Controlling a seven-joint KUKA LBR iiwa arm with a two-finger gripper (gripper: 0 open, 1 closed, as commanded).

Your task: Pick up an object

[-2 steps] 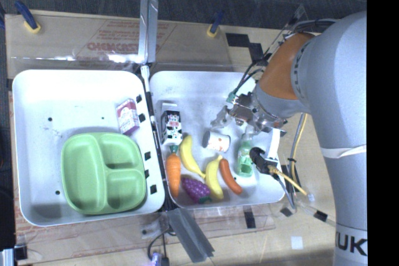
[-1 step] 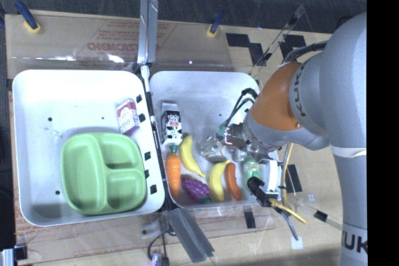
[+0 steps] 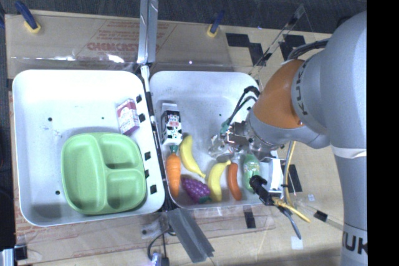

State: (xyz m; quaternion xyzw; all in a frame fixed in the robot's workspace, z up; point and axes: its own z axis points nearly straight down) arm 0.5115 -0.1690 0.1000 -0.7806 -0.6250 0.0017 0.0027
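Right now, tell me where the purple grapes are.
The purple grapes lie in the right bin, near its front wall, between the carrot on their left and a banana on their right.

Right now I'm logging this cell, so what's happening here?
The grey arm reaches into the right bin, its gripper low above toy food: two bananas, a carrot, grapes. Nothing is visibly held. The left bin holds a green tray and a small red box.
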